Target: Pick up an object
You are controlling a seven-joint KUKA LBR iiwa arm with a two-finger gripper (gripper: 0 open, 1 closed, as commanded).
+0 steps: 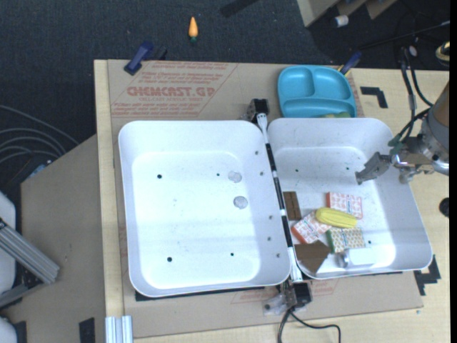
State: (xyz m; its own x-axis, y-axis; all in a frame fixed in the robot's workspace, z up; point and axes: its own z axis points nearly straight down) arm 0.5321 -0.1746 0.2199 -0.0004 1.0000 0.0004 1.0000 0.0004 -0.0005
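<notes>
White plastic, glossy and round-cornered: two shallow bins sit edge to edge on a pale plywood counter [178, 91] printed with faded red lettering. The left bin [143, 156] carries a scatter of small dark dots and two little round greyish marks on its smooth floor. The right bin [314, 138] holds the clutter, all crowded into its near half. There's a yellow object [336, 218], stubby and oblong with a ridged look, lying across the pile. Just behind it, a flat packet [345, 204] patterned red and white; to its left, touching it, another small red-and-white packet [308, 229], tilted. Just in front of the yellow piece lies a greenish speckled packet [348, 240], and a dark brown flat card [312, 255] lies at the bin's near edge, by the left corner. A brown strip [290, 207] runs along the bin's left wall.

Over on the right, the tool [385, 167] hangs above the right bin's far right part, well apart from the pile, grey metal with one finger [371, 168] angling out to the left. Whether it is spread or pressed together, I cannot tell, and nothing shows in its grip.

Behind the bins rests a light blue divided tray [316, 91], matte, with rounded compartments. On the dark carpet beyond the counter lie a blue clip [138, 58] and a small orange cone-shaped bit [193, 28].
</notes>
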